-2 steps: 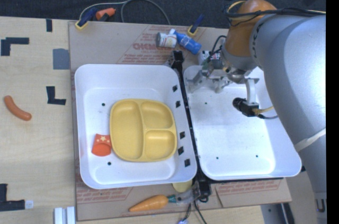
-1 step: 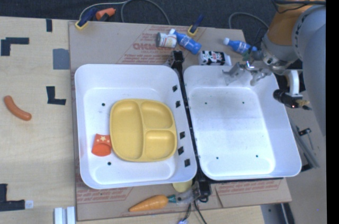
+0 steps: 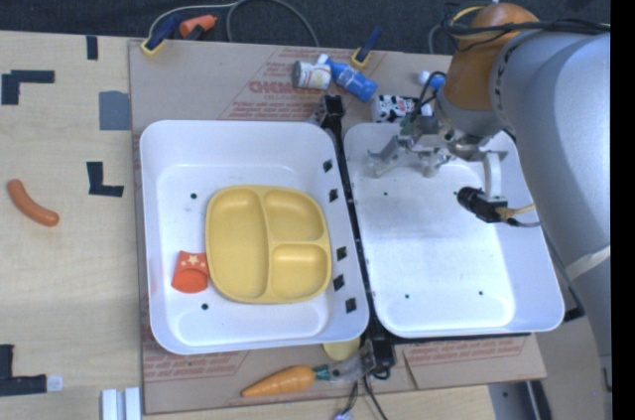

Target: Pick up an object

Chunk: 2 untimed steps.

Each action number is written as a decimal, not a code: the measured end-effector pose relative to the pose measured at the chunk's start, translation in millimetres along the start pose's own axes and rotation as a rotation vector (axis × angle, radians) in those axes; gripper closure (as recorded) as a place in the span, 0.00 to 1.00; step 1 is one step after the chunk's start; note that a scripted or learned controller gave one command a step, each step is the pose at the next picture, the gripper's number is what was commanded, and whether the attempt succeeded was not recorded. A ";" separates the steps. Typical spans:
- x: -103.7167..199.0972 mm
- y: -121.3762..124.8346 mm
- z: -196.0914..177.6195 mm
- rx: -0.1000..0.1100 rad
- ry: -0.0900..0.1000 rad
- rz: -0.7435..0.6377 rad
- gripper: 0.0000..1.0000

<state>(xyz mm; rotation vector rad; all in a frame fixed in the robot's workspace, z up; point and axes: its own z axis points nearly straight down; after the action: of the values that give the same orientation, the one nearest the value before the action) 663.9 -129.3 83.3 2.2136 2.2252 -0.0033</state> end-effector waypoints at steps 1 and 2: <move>30.4 -19.6 -3.0 -0.002 0.001 0.003 0.00; 26.8 5.8 -2.2 -0.001 0.003 0.003 0.00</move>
<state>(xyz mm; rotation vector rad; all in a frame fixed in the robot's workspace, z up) 669.6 -102.5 85.4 2.2175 2.2234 0.0010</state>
